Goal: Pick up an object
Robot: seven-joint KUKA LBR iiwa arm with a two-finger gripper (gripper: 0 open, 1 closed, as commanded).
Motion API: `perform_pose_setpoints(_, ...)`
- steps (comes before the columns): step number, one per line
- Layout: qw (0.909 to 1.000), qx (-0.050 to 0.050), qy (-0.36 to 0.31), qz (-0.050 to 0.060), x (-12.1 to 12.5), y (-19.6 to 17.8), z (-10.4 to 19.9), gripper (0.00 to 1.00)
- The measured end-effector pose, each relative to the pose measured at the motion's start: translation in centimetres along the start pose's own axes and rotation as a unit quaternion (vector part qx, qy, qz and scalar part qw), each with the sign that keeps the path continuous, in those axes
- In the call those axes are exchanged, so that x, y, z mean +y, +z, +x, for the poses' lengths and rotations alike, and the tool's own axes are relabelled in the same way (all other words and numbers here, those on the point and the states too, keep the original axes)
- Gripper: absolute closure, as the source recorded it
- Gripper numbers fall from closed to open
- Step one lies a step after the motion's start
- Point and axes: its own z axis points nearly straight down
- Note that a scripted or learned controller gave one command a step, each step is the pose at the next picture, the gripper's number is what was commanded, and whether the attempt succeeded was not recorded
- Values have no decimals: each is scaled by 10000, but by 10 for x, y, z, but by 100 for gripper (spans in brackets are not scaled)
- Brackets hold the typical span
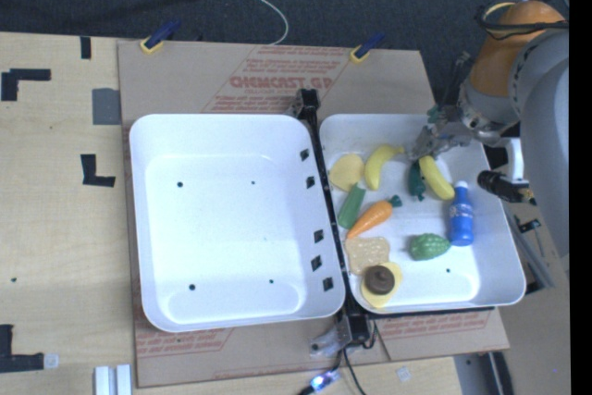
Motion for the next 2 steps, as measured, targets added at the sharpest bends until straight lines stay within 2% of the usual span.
perform_pose_setpoints(1, 10000, 18, -8, 19, -1, 11, 66, 100)
perform_pose_setpoints(2, 10000, 14, 12, 12, -1, 11, 63, 0)
